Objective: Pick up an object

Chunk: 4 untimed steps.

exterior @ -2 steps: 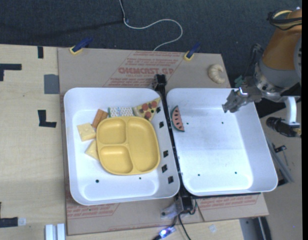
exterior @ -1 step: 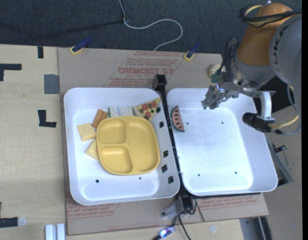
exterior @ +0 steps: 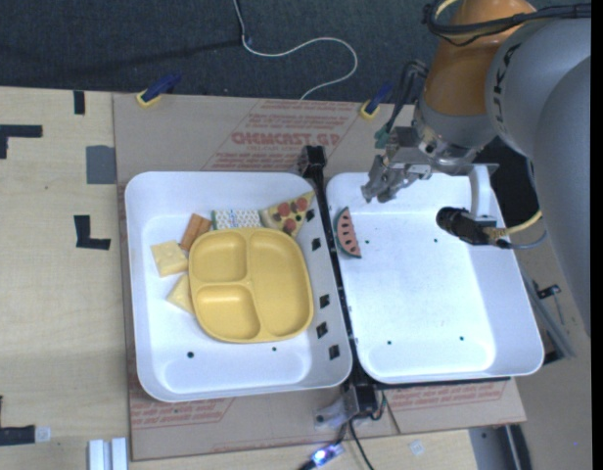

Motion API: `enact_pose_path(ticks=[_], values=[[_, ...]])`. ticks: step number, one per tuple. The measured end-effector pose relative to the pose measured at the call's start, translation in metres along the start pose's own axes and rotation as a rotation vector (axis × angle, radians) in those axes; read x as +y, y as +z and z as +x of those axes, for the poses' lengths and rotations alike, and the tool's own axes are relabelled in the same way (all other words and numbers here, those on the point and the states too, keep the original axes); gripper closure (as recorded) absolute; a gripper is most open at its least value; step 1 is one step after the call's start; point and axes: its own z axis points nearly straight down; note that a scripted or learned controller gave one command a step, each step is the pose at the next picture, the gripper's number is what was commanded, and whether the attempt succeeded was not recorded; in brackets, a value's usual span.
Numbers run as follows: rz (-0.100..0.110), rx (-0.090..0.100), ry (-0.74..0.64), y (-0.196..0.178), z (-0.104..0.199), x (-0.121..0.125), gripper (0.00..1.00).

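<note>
A watermelon slice (exterior: 348,233) lies in the right bin (exterior: 429,311), close against its left wall. My gripper (exterior: 382,186) hangs over the back left part of that bin, a short way right of and behind the slice, with nothing seen in it. In the left bin (exterior: 155,351) a yellow divided plate (exterior: 251,284) lies in the middle. Behind the plate sit a pizza slice (exterior: 290,211), a speckled pale piece (exterior: 233,219) and a brown stick (exterior: 195,230). A pale square cracker (exterior: 168,258) and a yellow wedge (exterior: 179,295) lie at the plate's left.
A black divider (exterior: 326,262) runs between the two bins. The bins rest on a cardboard sheet (exterior: 262,130) on the bench. A white cable (exterior: 301,47) loops on the dark floor behind. The arm (exterior: 536,86) looms over the right bin's back right.
</note>
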Motion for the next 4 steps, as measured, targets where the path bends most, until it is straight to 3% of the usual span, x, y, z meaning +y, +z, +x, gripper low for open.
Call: enact_pose_path(ticks=[2, 3, 4], values=[[0.001, 0.0, 0.001, 0.002, 0.102, 0.003, 1.0], [0.001, -0.001, 0.005, -0.007, 0.104, 0.005, 1.0], [0.001, -0.004, 0.005, 0.01, 0.104, 0.015, 1.0]])
